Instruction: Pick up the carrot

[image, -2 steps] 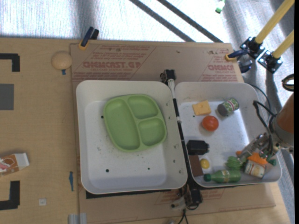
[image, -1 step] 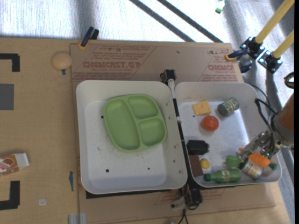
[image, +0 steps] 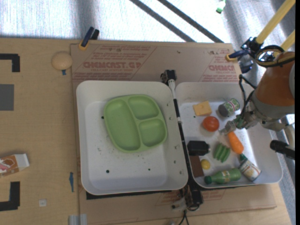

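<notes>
Brown cardboard covers the bench (image: 37,139), and two shallow white bins sit on it side by side, with a striped grey floor beyond the far edge. From where I stand the pincer (image: 233,127) is down inside the right bin (image: 272,172), near its right wall, the grey arm (image: 274,90) with its orange band reaching in over that wall. Whether its fingers are spread or closed I cannot tell; they blur together against the white floor of the bin. The carrot (image: 235,142) lies just beneath the tip, touching it or very nearly, slanted with its lower end toward the bin's near right corner. Just left of the pincer sits a red tomato (image: 211,123), and beyond that, toward the far wall, a yellow wedge of cheese (image: 202,108) and a small grey can (image: 228,107) lying on its side. Beside the carrot on its left is a green ribbed vegetable (image: 222,152), and further left a black block (image: 198,147) near the bin's left wall, with a small yellow piece (image: 205,164) below it. Along the near wall lies a green bottle (image: 222,176), with a smaller bottle (image: 249,168) at its right end. The left bin (image: 89,172) holds a green divided plate (image: 135,123), set toward its far side. A small carton (image: 13,164) lies at the bench's left edge, and a wooden knob (image: 61,61) rests near the far left.
</notes>
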You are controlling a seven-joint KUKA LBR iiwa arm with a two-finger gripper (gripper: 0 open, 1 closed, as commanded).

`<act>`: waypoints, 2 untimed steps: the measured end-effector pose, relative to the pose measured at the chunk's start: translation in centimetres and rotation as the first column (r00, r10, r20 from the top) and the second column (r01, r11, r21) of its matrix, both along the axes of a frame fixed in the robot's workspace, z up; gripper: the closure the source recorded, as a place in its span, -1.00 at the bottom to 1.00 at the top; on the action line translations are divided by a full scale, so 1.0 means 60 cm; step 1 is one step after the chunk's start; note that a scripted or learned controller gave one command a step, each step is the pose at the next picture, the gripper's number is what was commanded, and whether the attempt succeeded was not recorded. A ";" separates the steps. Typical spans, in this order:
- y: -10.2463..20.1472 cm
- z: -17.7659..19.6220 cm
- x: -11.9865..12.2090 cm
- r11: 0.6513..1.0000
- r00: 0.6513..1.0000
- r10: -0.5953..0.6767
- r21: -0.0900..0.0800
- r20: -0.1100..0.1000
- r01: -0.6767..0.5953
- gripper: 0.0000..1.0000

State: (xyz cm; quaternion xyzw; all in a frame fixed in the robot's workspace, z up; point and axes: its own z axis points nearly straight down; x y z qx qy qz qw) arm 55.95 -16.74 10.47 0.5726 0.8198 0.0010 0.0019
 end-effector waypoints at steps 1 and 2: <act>-0.012 -0.032 -0.045 0.998 0.998 -0.060 0.001 -0.003 0.060 1.00; 0.016 0.030 -0.126 0.998 0.998 -0.064 0.001 -0.002 0.064 1.00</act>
